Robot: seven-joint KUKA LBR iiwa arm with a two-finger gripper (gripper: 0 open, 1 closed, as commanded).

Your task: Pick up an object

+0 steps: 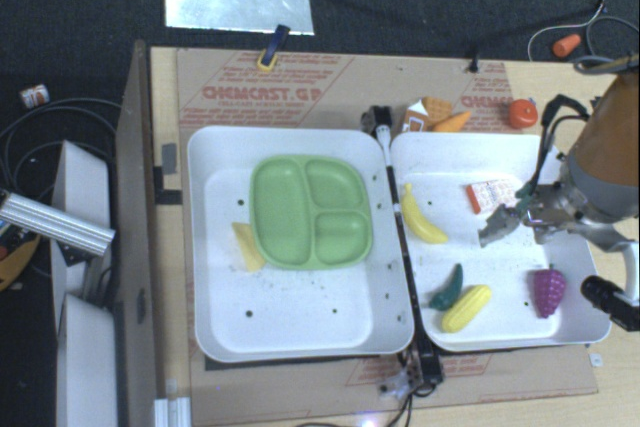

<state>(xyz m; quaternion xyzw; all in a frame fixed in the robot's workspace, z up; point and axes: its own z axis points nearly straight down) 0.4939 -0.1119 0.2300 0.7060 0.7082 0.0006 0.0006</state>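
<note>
— right bin [520,150], what's in it?
— banana [422,217] along the left wall, curved, close to the divider. dark green pepper [447,286] lower down, tilted, touching the yellow corn [466,308] near the front edge. purple grapes [547,291] toward the front right corner. red-and-white packet [490,194] near the back, right of middle.
— and the gripper?
— gripper [497,231] over the middle of the right bin, just below the packet, reaching in from the right edge. grey fingers pointing left and down. nothing seen between them. open or closed: cannot tell, too blurred and small.
— touching anything?
— hard to say. tip just beside the packet's lower edge, apart from the banana, well apart from the grapes and corn.
— left bin [215,215]?
— green divided plate [310,213] in the middle, three compartments, sitting flat. pale yellow piece [247,246] at the plate's left lower edge, partly tucked under or against it; cannot tell which.
— outside the bins?
— behind the right bin's back edge, on the cardboard [300,90]: an orange carrot-like piece [452,122] beside a small carton [418,118], and a red tomato-like ball [521,114] further right. yellow-and-blue clip [271,50] at the cardboard's back edge.
</note>
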